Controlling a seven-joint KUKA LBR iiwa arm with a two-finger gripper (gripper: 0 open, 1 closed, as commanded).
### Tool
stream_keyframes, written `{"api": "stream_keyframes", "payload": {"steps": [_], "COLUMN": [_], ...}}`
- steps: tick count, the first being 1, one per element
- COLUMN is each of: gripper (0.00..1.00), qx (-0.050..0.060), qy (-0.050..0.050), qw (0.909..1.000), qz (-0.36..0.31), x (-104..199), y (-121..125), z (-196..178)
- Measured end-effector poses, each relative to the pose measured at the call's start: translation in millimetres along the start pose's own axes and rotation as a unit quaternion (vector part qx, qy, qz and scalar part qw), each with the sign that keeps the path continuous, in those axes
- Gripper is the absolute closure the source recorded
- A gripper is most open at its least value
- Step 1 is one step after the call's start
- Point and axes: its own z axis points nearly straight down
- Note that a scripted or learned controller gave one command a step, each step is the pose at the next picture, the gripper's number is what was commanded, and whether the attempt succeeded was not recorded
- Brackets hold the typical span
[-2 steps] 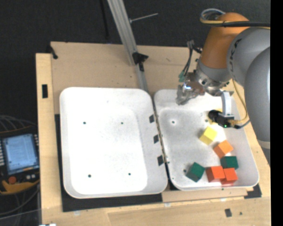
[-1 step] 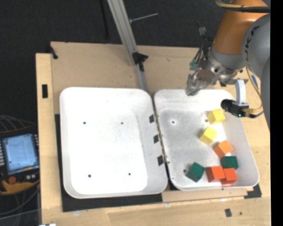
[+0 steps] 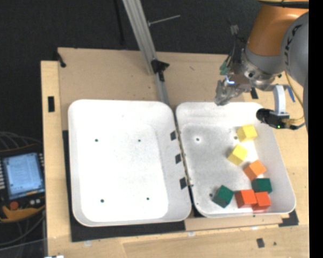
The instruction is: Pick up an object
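Seven small blocks lie in the right bin [image 3: 204,160], all in its right half; the left bin [image 3: 118,160] sits just beside it, touching along the middle seam. Going left to right: a dark green block [image 3: 223,196] near the bin's front edge, a yellow block [image 3: 237,155] approx. mid-bin, an orange-red block [image 3: 245,198] at the front, a second yellow block [image 3: 247,132] closer to the back-right corner, an orange block [image 3: 255,169], then a green block [image 3: 262,185] and an orange block [image 3: 262,200] packed together in the front-right corner.

They look like stiff cubes, prob. wood or foam, light, not fragile, w/ flat sides which should not slip much. I think the two yellow ones are easiest: each stands apart from its neighbours, so the claw can take opposite flat faces. The front-right cluster touches, little room there.

The gripper [image 3: 224,97] hangs over the bin's back edge, holding nothing; whether it is open or closed I cannot tell.
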Motion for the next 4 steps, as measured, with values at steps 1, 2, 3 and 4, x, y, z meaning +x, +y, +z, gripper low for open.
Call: {"api": "stream_keyframes", "payload": {"steps": [1,2,3,4], "gripper": [1.0,1.0,1.0,1.0], "qx": [0.002,0.003,0.002,0.003], "qy": [-0.001,-0.001,0.001,0.0], "qw": [1.0,1.0,1.0,1.0], "qz": [-0.001,-0.001,-0.003,-0.002], "x": [40.4,76.8,119.8,155.6], "y": [-25.6,-59.7,-77.0,-111.0], "z": [12.5,18.3,10.2,15.1]}}
